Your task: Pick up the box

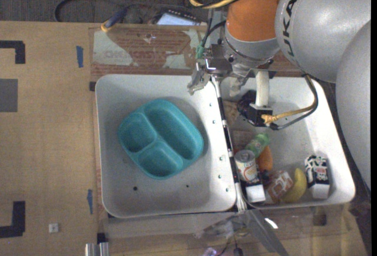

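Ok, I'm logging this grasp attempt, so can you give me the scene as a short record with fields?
left bin: teal divided plate
right bin: can, green bottle, banana, black-and-white carton, small white box, all clustered at the view's lower end
gripper: over the upper end of the rim between the bins, apart from that cluster
box candidates: carton and white box, both lying in the bin, not lifted

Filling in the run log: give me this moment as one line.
pincer at divider far end | box in right bin near corner, apart from pincer | teal plate in left bin
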`<state>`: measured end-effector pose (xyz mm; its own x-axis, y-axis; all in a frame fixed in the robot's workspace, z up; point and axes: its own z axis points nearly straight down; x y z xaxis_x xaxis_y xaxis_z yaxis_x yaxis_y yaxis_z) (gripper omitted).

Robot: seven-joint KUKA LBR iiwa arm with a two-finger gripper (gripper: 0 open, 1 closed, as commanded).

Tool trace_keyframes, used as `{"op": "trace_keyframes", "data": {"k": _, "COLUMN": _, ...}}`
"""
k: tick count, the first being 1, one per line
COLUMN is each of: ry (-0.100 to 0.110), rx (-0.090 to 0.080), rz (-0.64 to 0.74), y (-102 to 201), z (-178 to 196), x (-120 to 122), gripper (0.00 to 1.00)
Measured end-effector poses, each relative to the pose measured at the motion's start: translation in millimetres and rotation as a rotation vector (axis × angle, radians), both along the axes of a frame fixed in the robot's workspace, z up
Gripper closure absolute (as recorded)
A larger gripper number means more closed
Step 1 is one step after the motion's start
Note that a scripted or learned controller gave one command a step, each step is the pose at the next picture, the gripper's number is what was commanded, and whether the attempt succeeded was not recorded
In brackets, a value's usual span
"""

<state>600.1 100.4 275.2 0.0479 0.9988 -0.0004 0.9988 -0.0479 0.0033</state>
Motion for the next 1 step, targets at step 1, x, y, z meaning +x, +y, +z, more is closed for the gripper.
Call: {"op": "trace_keyframes", "data": {"k": 1, "ry": 0.002, "rx": 0.001, "rz": -0.337, "y": -5.6, "z": 15.9, "x": 29.0, "gripper": 0.00}}
